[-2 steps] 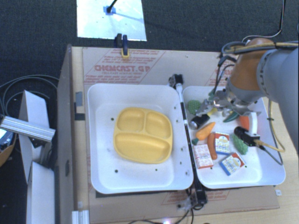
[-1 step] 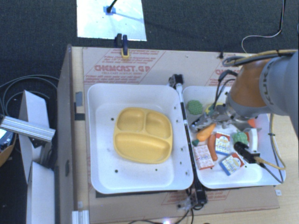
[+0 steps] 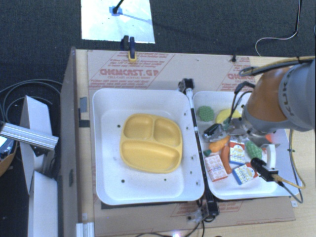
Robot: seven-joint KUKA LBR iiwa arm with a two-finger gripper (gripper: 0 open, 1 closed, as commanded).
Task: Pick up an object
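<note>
The right bin [image 3: 247, 192] holds a heap of toy food. At its back left lie a green bumpy ball [image 3: 205, 113] and a yellow piece [image 3: 224, 116]. Further forward are an orange piece [image 3: 218, 144], a red-orange sausage shape [image 3: 226, 160], a green piece [image 3: 254, 148] and three small printed cartons [image 3: 215, 167] [image 3: 237, 152] [image 3: 243, 174]. My gripper [image 3: 231, 130] hangs low over the middle of this heap, beside the yellow piece and just above the orange one. The arm's orange band and grey wrist [image 3: 274, 102] hide the back right of the bin.
The left bin [image 3: 111, 181] holds a yellow divided tray [image 3: 150, 143] in its middle. A black-capped divider bar [image 3: 195, 127] runs between the two bins. Cables [image 3: 289, 181] trail over the right bin's front right corner. Grey rails and boxes [image 3: 29, 137] stand left of the bench.
</note>
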